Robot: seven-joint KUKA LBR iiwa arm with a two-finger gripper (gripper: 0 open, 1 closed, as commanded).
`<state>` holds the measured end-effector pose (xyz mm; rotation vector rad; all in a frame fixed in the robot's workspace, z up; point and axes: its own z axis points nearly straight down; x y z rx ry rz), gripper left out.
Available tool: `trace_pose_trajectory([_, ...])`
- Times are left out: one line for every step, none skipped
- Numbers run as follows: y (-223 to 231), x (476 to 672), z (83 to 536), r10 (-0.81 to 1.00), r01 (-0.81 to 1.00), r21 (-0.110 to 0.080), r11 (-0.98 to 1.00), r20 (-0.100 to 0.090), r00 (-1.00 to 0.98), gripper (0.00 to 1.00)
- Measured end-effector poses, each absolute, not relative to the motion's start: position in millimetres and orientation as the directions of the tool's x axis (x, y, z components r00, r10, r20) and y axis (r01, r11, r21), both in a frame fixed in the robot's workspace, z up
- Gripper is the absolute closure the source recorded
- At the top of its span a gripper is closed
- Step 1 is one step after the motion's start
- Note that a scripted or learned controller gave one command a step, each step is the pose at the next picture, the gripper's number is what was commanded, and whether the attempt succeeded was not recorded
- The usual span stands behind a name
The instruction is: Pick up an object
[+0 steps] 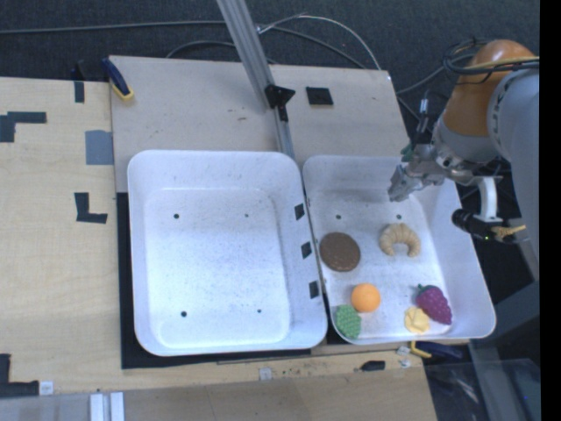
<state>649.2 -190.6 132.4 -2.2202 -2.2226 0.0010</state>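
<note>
The right bin [372, 178] holds a brown round cookie [339, 251], a tan croissant [401, 239], an orange ball [365, 298], a green textured piece [348, 322], a purple grape bunch [433, 304] and a small yellow piece [417, 320]. My gripper [399, 189] hangs over the bin's far right part, above and a little behind the croissant. I see nothing between its fingers.
The left bin [210, 253] lies beside the right one. A slanted metal pole [254, 55] rises behind the bins. Cables trail at the back right. A blue and yellow tool [118, 79] lies at the bench's far left corner.
</note>
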Motion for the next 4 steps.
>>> trace_pose_trajectory([-190,643.3,177,1.0,1.0,0.003,0.0,-0.001,0.0,1.0])
trace_pose_trajectory([-190,643.8,212,1.0,1.0,0.003,0.001,-0.001,-0.001,1.0])
trace_pose_trajectory([-145,639.0,207,1.0,1.0,0.0,0.003,0.001,-0.003,1.0])
trace_pose_trajectory([-92,633.2,220,1.0,1.0,0.001,0.005,0.001,-0.005,1.0])
